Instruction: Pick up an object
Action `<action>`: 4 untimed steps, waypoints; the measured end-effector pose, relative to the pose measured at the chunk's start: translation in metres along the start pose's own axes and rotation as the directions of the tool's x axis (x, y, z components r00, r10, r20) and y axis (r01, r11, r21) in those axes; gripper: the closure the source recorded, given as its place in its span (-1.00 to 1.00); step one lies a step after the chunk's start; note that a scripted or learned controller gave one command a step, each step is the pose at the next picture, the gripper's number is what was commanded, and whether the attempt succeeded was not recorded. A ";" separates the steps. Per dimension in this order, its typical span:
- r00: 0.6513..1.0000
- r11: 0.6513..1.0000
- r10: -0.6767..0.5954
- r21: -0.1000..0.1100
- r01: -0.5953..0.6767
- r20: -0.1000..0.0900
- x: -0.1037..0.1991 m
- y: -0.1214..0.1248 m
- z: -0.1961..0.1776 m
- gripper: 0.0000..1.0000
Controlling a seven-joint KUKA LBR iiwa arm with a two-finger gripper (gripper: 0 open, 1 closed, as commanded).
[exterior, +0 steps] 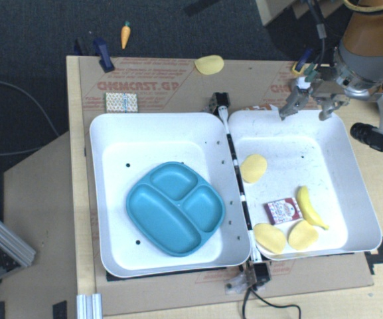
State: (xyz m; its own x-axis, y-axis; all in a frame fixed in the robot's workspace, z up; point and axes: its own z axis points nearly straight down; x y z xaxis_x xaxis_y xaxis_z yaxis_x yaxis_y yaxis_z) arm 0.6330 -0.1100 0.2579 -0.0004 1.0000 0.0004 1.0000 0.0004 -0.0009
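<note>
**Gripper spread above the right bin's far edge**

Nearest you, the right bin holds two yellow pieces against its near wall, with a small red packet and a banana just behind them. Farther in, you find another yellow piece beside the divider. The left bin carries a blue divided plate. At the far rim, the gripper hangs with its fingers wide apart, nothing between them.
</note>
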 end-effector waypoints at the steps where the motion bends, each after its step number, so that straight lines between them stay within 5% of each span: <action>1: 1.000 1.000 0.003 0.001 -0.003 0.001 -0.038 -0.116 0.026 -1.00; 2: 1.000 1.000 0.001 0.002 -0.001 0.000 -0.054 -0.110 0.102 -1.00; 3: 1.000 1.000 0.001 0.000 -0.001 0.000 -0.040 -0.111 0.174 -1.00; 4: 1.000 1.000 0.002 -0.002 -0.002 0.001 -0.040 -0.111 0.164 1.00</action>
State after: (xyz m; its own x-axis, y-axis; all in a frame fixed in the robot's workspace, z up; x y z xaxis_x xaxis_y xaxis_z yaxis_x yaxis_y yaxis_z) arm 0.5223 -0.1499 0.0943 0.0017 1.0000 -0.0003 1.0000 -0.0017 0.0011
